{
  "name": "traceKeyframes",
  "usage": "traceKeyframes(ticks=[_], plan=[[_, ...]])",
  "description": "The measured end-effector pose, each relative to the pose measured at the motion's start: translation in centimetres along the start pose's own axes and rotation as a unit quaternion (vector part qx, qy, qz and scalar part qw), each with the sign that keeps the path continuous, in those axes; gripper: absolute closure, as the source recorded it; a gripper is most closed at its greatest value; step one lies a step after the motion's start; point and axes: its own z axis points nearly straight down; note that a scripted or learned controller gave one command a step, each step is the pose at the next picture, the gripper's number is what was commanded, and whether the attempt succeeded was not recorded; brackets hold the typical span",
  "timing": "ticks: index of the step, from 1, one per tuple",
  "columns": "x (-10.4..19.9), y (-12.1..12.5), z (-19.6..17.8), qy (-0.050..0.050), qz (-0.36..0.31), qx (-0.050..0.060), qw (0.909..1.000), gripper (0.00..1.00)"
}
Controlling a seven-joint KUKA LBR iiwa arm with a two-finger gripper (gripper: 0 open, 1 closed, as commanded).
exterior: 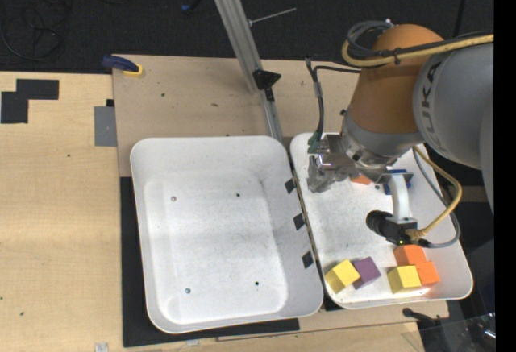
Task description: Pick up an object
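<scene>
My gripper (322, 179) hangs low over the far part of the right bin (322, 221), under the orange wrist band. Several small blocks lie at the near end of that bin: a yellow block (342, 275), a purple block (367, 269), a second yellow block (404, 279) and an orange block (418, 260) beside it. A small orange-red piece (362, 179) peeks out right by the gripper, mostly hidden by the wrist. Nothing shows between the fingers.
The left bin (161, 173) lies beside the right one, with black clips along the shared edge. A slanted aluminium rail (238, 28) rises behind the bins. A blue-and-yellow clamp (122, 64) sits at the bench's far left corner.
</scene>
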Motion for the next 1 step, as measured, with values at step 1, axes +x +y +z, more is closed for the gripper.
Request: traceKeyframes(ticks=[1], plan=[[5.57, -0.20, -0.76, 0.000, 0.000, -0.001, 1.0000, 1.00]])
